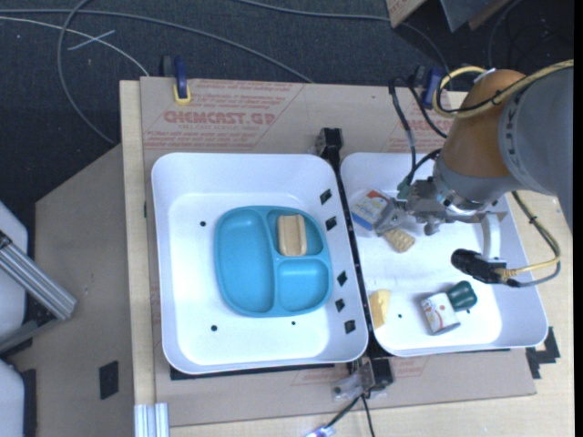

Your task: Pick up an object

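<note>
My gripper [412, 213] reaches down into the right bin [519, 321], near its upper left part. It hangs just above a tan ridged piece [399, 238] and right next to a white, blue and red packet [368, 208]. Nearer the front of that bin lie a yellow wedge [378, 306] and a small white and red box [438, 312] with a green piece [463, 294] against it. The arm hides whatever lies under the wrist.
The left bin [182, 335] holds a blue divided plate [250, 271] with a tan block [291, 235] in its upper right compartment. A black part with a yellow cable [478, 265] hangs over the right bin. A black divider [344, 244] runs between the bins.
</note>
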`<action>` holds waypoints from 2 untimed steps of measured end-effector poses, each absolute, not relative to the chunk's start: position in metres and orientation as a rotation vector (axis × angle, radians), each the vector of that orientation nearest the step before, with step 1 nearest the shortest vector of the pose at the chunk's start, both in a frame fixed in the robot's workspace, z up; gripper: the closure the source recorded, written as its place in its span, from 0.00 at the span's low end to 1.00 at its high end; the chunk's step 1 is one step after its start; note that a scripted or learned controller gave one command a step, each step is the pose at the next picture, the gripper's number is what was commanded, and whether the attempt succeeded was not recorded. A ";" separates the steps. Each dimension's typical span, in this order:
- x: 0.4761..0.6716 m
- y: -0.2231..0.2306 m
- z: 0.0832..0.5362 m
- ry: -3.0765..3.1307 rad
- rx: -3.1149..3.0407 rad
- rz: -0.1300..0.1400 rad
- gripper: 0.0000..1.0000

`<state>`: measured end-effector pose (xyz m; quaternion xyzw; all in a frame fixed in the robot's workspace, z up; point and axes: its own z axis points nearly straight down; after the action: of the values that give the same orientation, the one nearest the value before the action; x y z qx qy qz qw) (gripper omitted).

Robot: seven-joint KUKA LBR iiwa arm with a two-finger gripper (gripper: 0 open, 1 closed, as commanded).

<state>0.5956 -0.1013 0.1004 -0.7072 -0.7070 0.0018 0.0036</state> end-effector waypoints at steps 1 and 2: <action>0.598 -0.102 0.115 -2.220 -2.221 -0.002 1.00; 0.596 -0.105 0.160 -2.223 -2.225 -0.005 1.00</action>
<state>0.5964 -0.1051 0.1596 -0.7073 -0.7069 -0.0015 -0.0018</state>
